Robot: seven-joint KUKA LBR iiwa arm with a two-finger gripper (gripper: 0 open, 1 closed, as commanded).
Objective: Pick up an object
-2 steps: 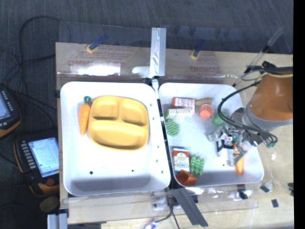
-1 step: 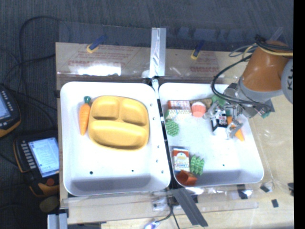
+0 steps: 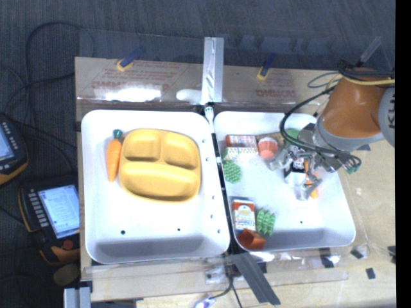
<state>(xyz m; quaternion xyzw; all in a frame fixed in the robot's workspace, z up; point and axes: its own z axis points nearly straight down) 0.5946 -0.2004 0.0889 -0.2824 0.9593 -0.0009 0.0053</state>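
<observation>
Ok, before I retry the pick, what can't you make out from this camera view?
- The hand in the right bin: blurred and overhung by the arm's orange band, so what sits under it is unclear.
- Small box: label too small to read.
- Items at the bin's front: crowded together, edges hard to separate.

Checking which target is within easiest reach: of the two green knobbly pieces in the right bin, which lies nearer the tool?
The upper green piece, by the bin divider below the striped box. The tool hangs to its right; the other green piece lies by the bin's front edge.
</observation>
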